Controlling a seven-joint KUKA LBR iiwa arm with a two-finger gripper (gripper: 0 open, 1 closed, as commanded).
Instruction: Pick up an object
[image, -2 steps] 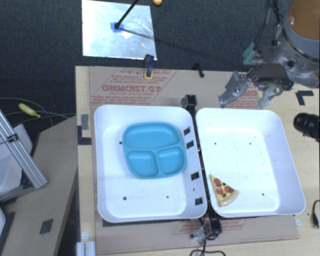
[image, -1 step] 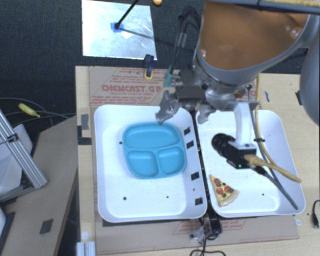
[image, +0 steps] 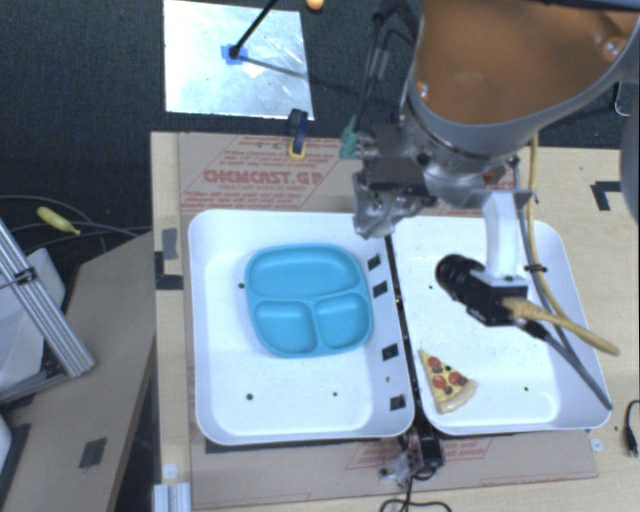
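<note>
I am watching the gripper (image: 383, 215) hanging over the dividing wall (image: 395, 310), probably between targets. I cannot tell its opening or load. The pizza slice (image: 446, 380) is lying well apart, camera-side of it.

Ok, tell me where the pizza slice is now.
In the camera view, the pizza slice lies in the right-hand bin, at its near left corner, beside the wall shared with the left-hand bin, which holds a blue plate.

The bench (image: 250, 172) is viewed from above, at a slant, by one fixed camera; the left bin (image: 215, 330) and right bin (image: 520, 385) are framed whole.
</note>
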